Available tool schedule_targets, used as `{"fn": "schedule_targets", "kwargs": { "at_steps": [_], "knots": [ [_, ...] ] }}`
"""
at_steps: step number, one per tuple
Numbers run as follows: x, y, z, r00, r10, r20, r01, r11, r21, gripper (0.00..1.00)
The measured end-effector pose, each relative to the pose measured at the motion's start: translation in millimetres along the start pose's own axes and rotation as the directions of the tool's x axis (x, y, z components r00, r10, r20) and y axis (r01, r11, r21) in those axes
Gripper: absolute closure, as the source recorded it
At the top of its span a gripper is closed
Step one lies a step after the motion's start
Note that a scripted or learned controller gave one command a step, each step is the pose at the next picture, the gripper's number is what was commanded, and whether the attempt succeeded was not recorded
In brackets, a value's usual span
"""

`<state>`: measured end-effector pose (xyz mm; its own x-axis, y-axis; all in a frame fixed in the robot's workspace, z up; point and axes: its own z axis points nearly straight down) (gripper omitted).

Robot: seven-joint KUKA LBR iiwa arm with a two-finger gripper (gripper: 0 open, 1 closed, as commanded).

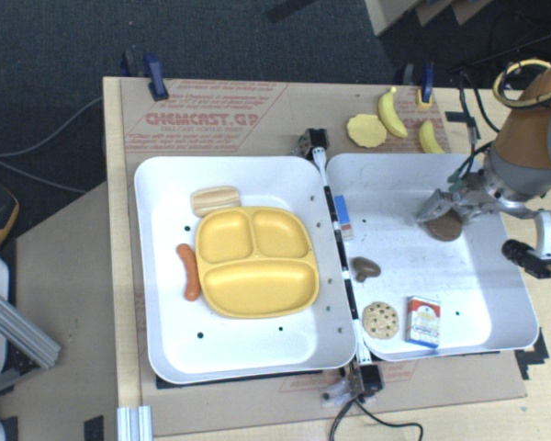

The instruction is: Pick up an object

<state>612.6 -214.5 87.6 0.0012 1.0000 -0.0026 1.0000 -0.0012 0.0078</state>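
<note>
The arm reaches in from the right, and its tool (444,211) sits low over the upper part of the right bin (399,175). A brown rounded object (445,229) lies on the bin floor right at the tool's tip — touching it or just under it, and whether it is actually gripped cannot be told from this slant.

Further down the same bin, a smaller brown piece (365,267) rests near the left wall, well apart from the tool. A chocolate-chip cookie (380,319) lies in the lower left part, and just beside it on the right is a small red-and-white carton (424,321). A blue item (341,215) lies along the divide between the two bins.

The left bin (161,200) carries a yellow divided plate (255,260) at its middle; a tan bun (215,198) sits just above the plate's upper left corner and a sausage (189,271) lies along its left side.

On the table (202,118) behind the right bin — outside it — are a yellow chip-like slice (367,130) and two bananas (392,113).
</note>
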Motion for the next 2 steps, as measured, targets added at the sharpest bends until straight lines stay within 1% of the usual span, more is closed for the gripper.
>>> {"fn": "schedule_targets", "kwargs": {
  "at_steps": [1, 2],
  "knots": [
    [3, 0, -9, 1.000, -0.002, -0.001, 0.002, 1.000, 0.001, 1.00],
    [50, -57, -18, 1.000, -0.002, -0.007, 0.002, 1.000, 0.014, 1.00]
  ]
}}
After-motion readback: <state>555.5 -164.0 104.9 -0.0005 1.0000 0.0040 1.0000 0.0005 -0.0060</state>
